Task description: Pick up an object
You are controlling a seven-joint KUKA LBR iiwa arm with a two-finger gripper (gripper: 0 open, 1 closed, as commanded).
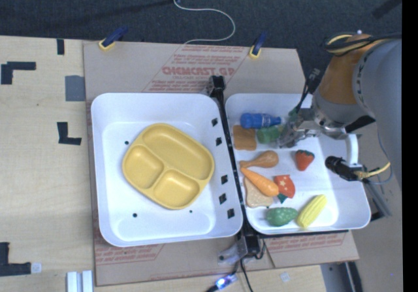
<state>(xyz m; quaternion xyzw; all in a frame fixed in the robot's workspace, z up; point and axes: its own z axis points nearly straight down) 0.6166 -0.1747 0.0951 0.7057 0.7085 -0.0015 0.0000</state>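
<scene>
Toy food still lies unlifted in the right bin (339,215); the hand (292,132), at its 12 o'clock, hovers over a green piece (269,134), grip state unclear.

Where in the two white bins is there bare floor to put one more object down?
Left white bin: bare strips around the yellow divided plate, widest below it. Right white bin: a patch between the red strawberry and the yellow corn cob. Crowded near the orange carrot and blue bottle.

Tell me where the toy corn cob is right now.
The corn cob lies in the right bin, near its front right corner, just right of the green vegetable and below the strawberry.
</scene>
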